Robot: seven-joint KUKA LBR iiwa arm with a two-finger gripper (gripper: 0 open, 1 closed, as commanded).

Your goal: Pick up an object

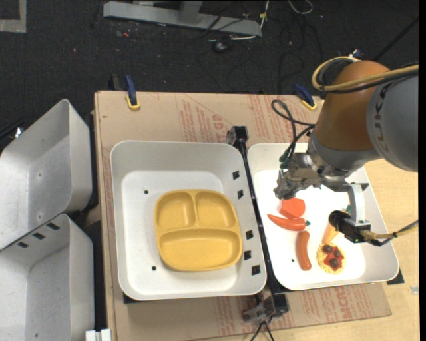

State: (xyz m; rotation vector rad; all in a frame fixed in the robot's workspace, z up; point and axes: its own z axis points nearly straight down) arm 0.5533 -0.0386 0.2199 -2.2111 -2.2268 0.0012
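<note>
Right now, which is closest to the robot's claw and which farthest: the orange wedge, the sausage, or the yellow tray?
From the gripper:
1. Orange wedge, right bin, just under it.
2. Sausage, same bin, nearer the front.
3. Yellow tray, left bin.

Grey arm point(373, 120) reaches in, hand point(287, 190) lowered.

Brown board tabletop point(193, 120) w/ red print, blue clamps point(132, 92) at far edge. Dark speckled floor point(60, 53) behind, black cables point(293, 60), grey metal bar point(180, 16).
</note>
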